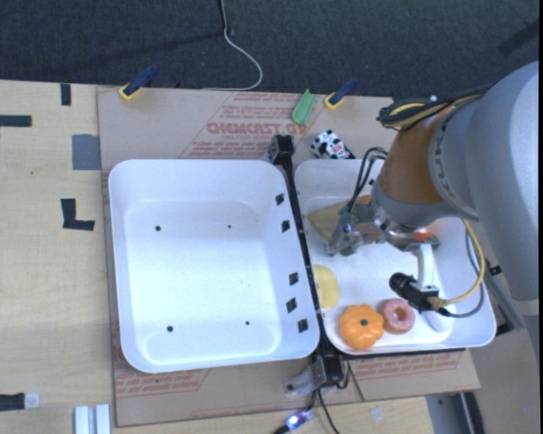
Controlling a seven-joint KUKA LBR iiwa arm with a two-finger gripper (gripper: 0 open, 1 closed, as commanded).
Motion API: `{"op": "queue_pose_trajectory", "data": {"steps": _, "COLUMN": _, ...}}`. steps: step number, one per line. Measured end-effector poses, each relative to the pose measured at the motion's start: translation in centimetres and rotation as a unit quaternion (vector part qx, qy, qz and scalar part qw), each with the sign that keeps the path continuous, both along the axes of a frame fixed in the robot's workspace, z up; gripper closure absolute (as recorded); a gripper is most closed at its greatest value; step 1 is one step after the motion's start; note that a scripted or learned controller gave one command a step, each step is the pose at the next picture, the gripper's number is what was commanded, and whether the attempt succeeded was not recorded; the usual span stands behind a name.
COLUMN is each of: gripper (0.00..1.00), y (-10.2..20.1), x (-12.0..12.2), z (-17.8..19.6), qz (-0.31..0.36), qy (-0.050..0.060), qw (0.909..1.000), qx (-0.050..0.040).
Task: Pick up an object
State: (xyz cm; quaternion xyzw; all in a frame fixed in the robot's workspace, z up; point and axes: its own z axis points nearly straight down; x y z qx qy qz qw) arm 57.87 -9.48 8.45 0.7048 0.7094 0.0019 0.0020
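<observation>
My gripper [347, 240] reaches down into the right bin [471, 333], near its left wall and its middle. Just above and left of it lies a flat tan piece [324, 217], close to or touching the gripper tip. A pale yellow object [326, 285] lies below the gripper against the left wall. At the bin's front sit an orange pumpkin [361, 325] and, touching it on the right, a pink donut [398, 316]. A small red-orange thing [423, 236] peeks out beside the wrist, mostly hidden by the arm.
The left bin [127, 242] stands beside the right one, sharing a divider with black clips [294, 278]. A black-and-white cow toy [330, 145] lies on the cardboard behind the right bin. A green clip [303, 107] and clamps hold the cardboard's far edge.
</observation>
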Motion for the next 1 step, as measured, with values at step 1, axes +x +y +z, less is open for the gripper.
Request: {"op": "queue_pose_trajectory", "data": {"steps": 1, "gripper": 1.0, "y": 1.04, "x": 7.58, "z": 10.7, "qz": 0.0, "qy": -0.004, "qw": 1.0, "qx": -0.0012}}
